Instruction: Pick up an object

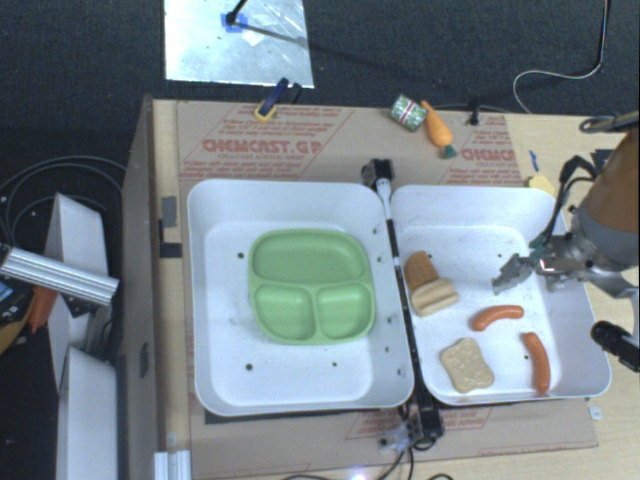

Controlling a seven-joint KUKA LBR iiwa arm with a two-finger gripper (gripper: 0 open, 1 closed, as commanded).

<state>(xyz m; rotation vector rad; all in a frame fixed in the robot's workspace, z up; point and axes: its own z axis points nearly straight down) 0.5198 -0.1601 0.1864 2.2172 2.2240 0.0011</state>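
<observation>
The right bin [470,213] holds several toy foods. A tan bread chunk [428,283] lies by its left wall, and an orange sausage [497,317] sits in the middle. A second sausage [539,360] lies near the front right, with a speckled toast slice [467,364] at the front. My gripper [512,272] hangs low over the right half of this bin, just above and right of the middle sausage. Nothing shows in its grasp. The grey arm [605,218] comes in from the right edge.
The left bin [225,218] holds a green divided plate [312,285]. Behind the bins on the cardboard lie a small can [407,111], a toy carrot [437,126] and a blue-yellow clip [275,98]. A metal sheet [238,28] lies on the floor beyond.
</observation>
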